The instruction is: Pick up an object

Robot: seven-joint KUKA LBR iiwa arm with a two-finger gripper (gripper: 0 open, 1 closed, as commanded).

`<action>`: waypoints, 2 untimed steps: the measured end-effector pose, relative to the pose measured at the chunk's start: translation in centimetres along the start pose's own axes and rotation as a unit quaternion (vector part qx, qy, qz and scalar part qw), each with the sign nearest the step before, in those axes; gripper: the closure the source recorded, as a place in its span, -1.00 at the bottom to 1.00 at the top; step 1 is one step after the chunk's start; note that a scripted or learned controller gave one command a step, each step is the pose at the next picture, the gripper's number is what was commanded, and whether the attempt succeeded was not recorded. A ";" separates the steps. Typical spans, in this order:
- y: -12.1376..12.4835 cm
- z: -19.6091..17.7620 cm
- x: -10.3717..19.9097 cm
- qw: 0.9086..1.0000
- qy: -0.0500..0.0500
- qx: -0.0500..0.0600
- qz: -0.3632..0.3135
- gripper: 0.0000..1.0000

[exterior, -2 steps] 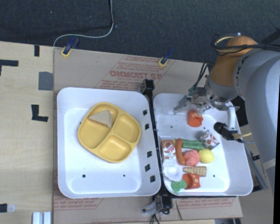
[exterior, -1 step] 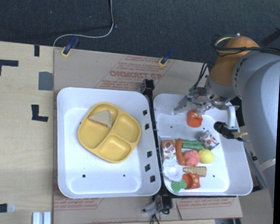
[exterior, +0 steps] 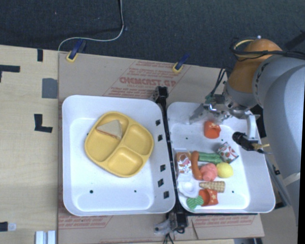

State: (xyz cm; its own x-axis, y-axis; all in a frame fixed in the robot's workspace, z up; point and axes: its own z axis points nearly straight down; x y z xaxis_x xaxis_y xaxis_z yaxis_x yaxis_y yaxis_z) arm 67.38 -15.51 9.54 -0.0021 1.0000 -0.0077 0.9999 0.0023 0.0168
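Gripper [exterior: 212,113] hovers over the red tomato-like toy [exterior: 211,129] in the right bin [exterior: 258,198]; grip state unclear. Best to centre before descending.

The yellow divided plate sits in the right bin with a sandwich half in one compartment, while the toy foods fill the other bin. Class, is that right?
Not quite. The camera view shows the yellow divided plate in the left bin, not the right. The rest stands: a sandwich half lies in one compartment, and the toy foods fill the other bin, the right bin.
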 end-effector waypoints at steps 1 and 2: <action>0.0 -0.1 0.3 1.000 -0.002 -0.001 0.000 -1.00; 0.2 -0.2 1.4 1.000 -0.003 -0.005 0.000 -1.00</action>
State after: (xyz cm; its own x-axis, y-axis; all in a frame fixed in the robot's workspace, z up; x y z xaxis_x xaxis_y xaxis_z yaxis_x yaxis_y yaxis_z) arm 67.53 -14.10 9.69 -0.0023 0.9999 -0.0141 0.9997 0.0027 0.0261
